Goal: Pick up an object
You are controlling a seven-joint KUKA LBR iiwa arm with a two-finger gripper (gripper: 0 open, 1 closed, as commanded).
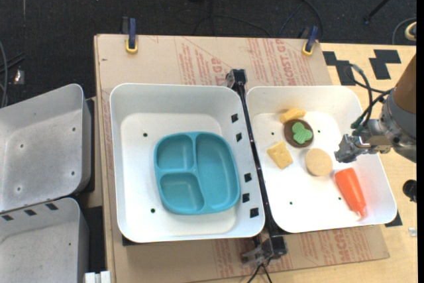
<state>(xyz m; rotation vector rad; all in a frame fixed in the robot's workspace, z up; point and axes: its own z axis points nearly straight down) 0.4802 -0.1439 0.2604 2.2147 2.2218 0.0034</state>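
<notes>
**Gripper poised over the right bin's food items**

Nearest the camera, the front rim of the left bin (185,235) is seen, and this bin is taken as the landmark for all that follows. Beneath it a brown cardboard sheet (212,53) is spread, held at its far edge by two yellow clamps (132,43). Within the left bin a teal divided plate (197,172) is laid flat, with three compartments, none of them occupied.

Touching the left bin along its right wall, the right bin (381,212) is set. Over that bin's right edge, well apart from the left bin, the grey arm (405,109) is extended, and the gripper (346,150) is held low over the right bin's floor. Whether its fingers are parted or closed cannot be told, and nothing is seen held between them.

Farthest from the left bin, an orange carrot-shaped object (351,191) is laid just below the gripper. Nearer, a round beige piece (318,162) is placed just beside the gripper. A brown disc with green on top (299,133) is seen farther back, with a small yellow piece (292,115) touching its far side. Closest to the left bin, a yellow cheese-like wedge (280,155) is laid.
</notes>
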